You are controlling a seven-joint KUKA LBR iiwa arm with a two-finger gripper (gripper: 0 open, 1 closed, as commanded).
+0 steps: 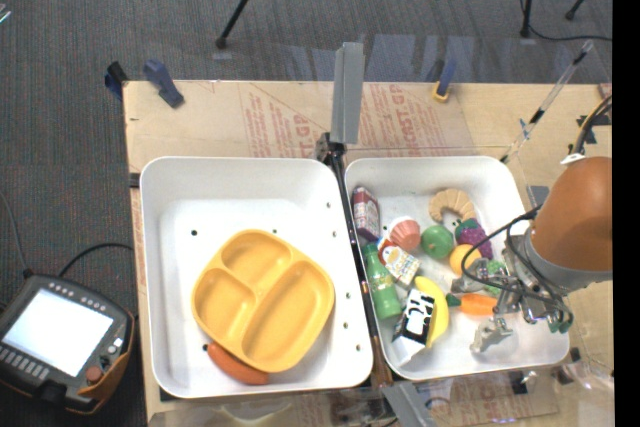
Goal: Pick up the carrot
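In the camera view, my gripper (497, 327) hangs low over the right bin (500, 171), near its front right corner. The metal fingers point down toward the bin floor, but they are small and blurred, so I cannot tell if they are apart or together. Nothing is seen between them.

The carrot (476, 304) lies on its side in the same bin, just beside my gripper on the left, between the banana (430, 296) and my wrist. I judge it is a toy of hard plastic: light, stiff, smooth and a little slippery, not fragile. I would take it across the thick middle of the orange body, not at the thin tip.

The small bottle (366, 213) and the black-and-white carton (420, 319) have labels, but the writing is too small to read. The cardboard (290, 120) under the bins has red printed letters, not clear to me.
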